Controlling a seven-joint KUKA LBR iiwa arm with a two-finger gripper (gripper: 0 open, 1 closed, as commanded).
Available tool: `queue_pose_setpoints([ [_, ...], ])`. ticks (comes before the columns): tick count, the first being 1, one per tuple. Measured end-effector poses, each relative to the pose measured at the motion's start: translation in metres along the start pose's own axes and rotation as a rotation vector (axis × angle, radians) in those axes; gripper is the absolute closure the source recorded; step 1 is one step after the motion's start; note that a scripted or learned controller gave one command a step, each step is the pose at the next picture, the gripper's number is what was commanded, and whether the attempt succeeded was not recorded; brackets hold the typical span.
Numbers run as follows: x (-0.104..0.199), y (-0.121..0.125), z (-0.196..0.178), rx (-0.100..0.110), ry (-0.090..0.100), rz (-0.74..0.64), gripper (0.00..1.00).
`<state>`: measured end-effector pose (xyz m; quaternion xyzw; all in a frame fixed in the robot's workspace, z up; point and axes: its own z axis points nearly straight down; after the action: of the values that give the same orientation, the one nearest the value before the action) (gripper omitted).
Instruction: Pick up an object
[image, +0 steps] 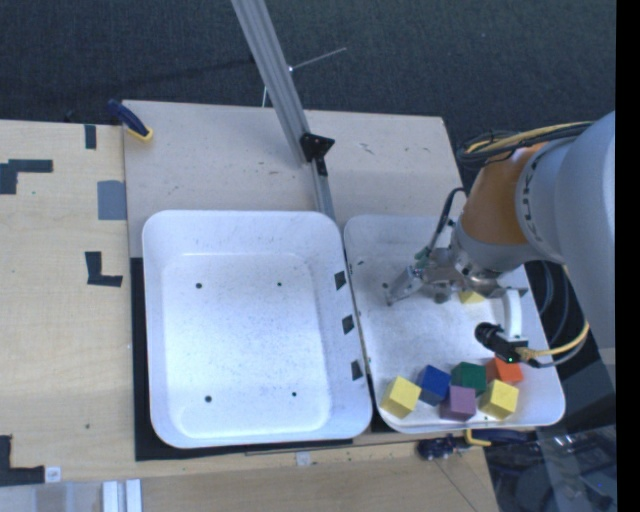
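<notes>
The gripper (404, 287) hangs low over the right bin (385, 335), reaching in from the right, and whether it is released or clenched cannot be told. The blocks sit clustered at the bin's near edge — a yellow block (402, 396), blue block (434, 384), purple block (461, 401), green block (468, 376), orange block (507, 371) and second yellow block (500, 399) — well apart from the gripper. Beside it on the desk (230, 150) lies the left bin (160, 300).

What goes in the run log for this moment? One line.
arm over right bin | gripper above bare floor | blocks clustered at near edge, untouched

Grey arm (560, 200) bent low, end effector (405, 288) down.
</notes>
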<state>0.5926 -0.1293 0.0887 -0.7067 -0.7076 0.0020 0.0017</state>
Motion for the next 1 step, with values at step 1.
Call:
queue_pose_setpoints([
  [1, 0.0007, 0.0009, -0.0124, -0.002, 0.001, -0.001, 1.00],
])
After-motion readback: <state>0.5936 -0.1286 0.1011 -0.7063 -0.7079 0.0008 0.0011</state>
